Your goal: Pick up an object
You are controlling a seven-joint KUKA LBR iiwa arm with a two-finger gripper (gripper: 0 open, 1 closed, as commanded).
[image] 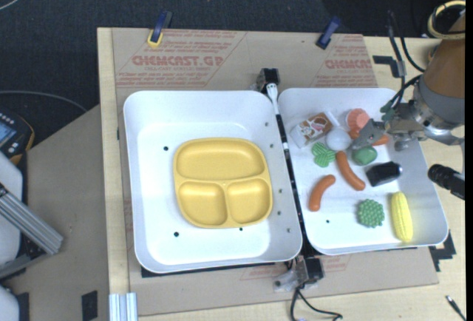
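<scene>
The right bin holds several toy foods: a brown and white packet, a white ball, a salmon-pink piece, a green leafy piece, two orange sausages, a green round piece, a black block, a broccoli and a corn cob. My gripper reaches in from the right and hangs over the green round piece and the pink piece at the bin's far side. Nothing shows between its fingers.
The left bin holds a yellow three-compartment tray. Black clips sit where the two bins meet, at back and front. A blue and yellow clamp and a blue clamp hold the cardboard at the back.
</scene>
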